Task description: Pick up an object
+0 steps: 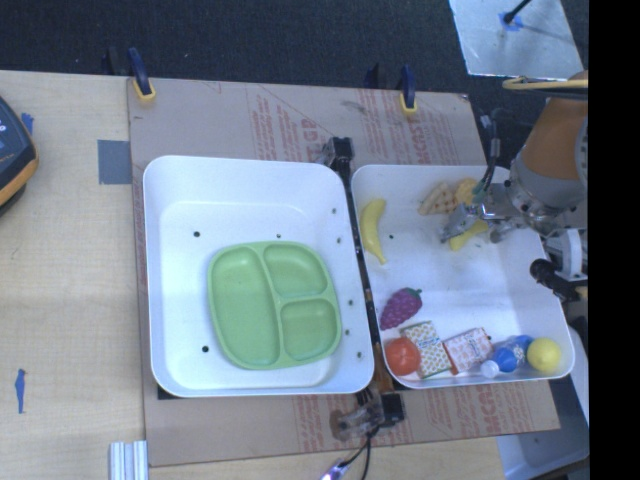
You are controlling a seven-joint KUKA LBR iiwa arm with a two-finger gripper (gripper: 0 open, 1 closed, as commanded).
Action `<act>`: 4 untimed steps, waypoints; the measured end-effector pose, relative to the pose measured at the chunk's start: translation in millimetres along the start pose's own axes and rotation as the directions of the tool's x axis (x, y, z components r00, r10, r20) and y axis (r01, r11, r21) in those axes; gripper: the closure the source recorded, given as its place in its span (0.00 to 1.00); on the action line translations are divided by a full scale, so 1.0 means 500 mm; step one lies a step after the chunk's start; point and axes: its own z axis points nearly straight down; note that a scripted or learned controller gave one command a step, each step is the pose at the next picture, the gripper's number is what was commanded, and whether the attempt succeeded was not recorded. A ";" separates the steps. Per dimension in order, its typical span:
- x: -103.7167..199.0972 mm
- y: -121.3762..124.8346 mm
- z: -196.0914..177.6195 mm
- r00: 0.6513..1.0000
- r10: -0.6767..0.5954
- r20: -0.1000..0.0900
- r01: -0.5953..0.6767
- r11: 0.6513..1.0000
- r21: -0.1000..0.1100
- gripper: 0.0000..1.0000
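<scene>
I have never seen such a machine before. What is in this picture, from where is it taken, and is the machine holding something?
One camera looks down at a slant on a bench with two white bins. The grey and orange shape at the right is a robot arm; its hand is low in the right bin, among yellow toy pieces. Whether it holds any cannot be told. The left bin holds a green divided plate. The right bin also holds a banana, purple grapes, a red tomato, small packets and a yellow ball.
</scene>
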 end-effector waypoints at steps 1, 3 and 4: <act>0.096 0.077 -0.031 1.000 -0.003 -0.001 0.003 1.000 -0.007 0.00; 0.040 0.076 -0.131 1.000 0.000 0.001 0.000 1.000 -0.009 0.00; 0.055 0.033 -0.068 1.000 0.000 0.001 0.000 1.000 -0.003 0.00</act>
